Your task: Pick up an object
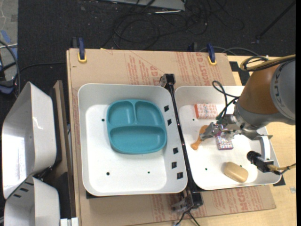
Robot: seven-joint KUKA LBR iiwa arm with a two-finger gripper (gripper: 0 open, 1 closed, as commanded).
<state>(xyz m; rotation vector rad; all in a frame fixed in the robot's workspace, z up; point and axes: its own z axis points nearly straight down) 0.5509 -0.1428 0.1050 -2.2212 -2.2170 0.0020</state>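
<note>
My gripper (219, 129) hangs low in the right bin (263, 180), at the end of the grey arm with its orange band (259, 89). Its tip is right next to an orange, carrot-like piece (199, 138) on its left and a small purple packet (224, 143) just below it. I cannot tell if it touches either one. A pink and white box (206, 110) lies farther back in the same bin. A tan, rounded lump (235, 172) rests near the bin's front edge.
The left bin (94, 173) holds a teal divided plate (136, 126). A black divider with clips (178, 135) runs between the bins. Black cables (225, 98) trail from the arm over the right bin's back. White tubs (26, 140) stand at the far left.
</note>
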